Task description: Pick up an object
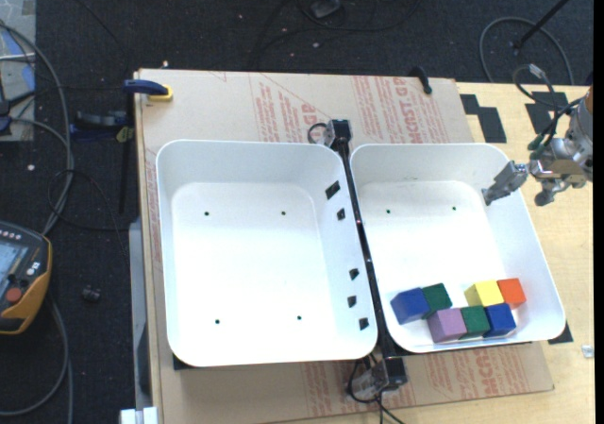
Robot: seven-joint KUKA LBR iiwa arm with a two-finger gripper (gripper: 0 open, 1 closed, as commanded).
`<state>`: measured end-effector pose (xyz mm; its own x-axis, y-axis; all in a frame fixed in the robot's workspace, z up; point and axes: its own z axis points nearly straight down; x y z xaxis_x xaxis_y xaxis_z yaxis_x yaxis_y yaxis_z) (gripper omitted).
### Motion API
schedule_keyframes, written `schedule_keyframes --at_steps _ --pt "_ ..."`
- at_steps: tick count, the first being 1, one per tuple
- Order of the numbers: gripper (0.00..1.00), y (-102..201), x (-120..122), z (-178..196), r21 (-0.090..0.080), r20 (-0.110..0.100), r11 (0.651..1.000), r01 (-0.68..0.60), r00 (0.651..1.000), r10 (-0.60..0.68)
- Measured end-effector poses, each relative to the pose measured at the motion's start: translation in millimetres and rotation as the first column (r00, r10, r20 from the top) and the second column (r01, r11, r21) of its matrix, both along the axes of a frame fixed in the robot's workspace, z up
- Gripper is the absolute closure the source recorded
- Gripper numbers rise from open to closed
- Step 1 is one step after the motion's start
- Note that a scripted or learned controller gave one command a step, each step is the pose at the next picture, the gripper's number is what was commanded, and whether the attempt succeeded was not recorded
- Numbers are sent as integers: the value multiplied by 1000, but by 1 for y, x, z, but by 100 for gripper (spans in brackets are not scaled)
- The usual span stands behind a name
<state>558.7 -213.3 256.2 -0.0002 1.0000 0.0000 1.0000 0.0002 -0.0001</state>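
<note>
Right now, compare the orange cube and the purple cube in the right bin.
The small orange cube sits at the cluster's far right end; the small purple cube sits in the front row, nearer the bin's front rim. Orange borders a yellow cube; purple borders a green cube. Both look alike in size and rest in the right white bin.

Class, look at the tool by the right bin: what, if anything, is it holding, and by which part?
Nothing. The tool sits over the right bin's upper right rim, apart from the blocks at the near wall.
</note>
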Motion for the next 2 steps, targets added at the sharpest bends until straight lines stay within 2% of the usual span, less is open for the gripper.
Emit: schedule_keyframes --at_steps 1,2 --pt "0 52 -47 -54 2 -5 1000 -2 1000 2" --pt "0 78 -22 -95 1 -3 1000 -3 1000 3"
